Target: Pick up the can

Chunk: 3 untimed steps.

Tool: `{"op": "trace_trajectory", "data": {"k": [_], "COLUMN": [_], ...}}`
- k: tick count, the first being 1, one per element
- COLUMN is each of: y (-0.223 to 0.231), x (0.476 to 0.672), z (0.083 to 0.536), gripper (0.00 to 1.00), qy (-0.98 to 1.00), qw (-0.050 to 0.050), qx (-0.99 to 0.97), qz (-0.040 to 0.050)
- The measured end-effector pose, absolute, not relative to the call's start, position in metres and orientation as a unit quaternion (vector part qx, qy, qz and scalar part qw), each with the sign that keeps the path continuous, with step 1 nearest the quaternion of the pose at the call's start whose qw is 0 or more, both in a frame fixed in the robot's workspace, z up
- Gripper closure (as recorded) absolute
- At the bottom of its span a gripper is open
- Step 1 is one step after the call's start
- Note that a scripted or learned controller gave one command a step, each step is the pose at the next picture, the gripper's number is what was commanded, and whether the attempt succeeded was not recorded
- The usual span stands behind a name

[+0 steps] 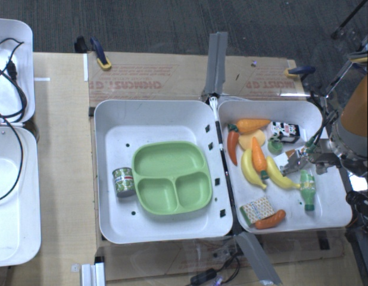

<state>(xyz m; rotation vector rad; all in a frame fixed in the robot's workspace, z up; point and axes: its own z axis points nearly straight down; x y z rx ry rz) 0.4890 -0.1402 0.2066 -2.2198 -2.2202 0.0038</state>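
So here's what you've got: the can (122,182) is lying in the left bin (106,154), way over at the 9 o'clock side, touching or just beside the left edge of the green divided plate (172,176). It's got a green label and looks tipped on its side, silver end facing up toward 12 o'clock. Nothing is on top of it.

Your gripper (296,161) is nowhere near it. It hangs over the right bin (327,216), out toward that bin's 3 o'clock side, with the arm (355,121) coming in from the right edge. The metal fingers sit low among the toys there, but they blur into the clutter, so honestly you can't tell from this view whether they're wide or closed, or whether anything is between them.

Stuff around the gripper: two bananas (262,173) just at its 9 o'clock, a green bottle (308,189) just at its 5 o'clock, and a small black-and-white carton (285,131) up at 12 o'clock. Further over there's an orange carrot (253,124) near the top of that bin, a red chili (233,146) along its left wall, and a sausage (270,220) beside a patterned packet (256,208) down at 6 o'clock.
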Motion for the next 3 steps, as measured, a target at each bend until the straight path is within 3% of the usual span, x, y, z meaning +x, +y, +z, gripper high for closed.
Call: {"op": "trace_trajectory", "data": {"k": [1, 2, 3], "y": [-0.121, -0.160, -0.197], "x": [0.478, 0.510, 0.524], "z": [0.214, 0.190, 0.114], "gripper": [0.00, 0.00, 0.00], "qy": [-0.657, -0.634, -0.553], "qw": [0.001, 0.001, 0.002], "qx": [-0.754, -0.774, -0.833], "qz": [0.0010, 0.0014, 0.0015]}}
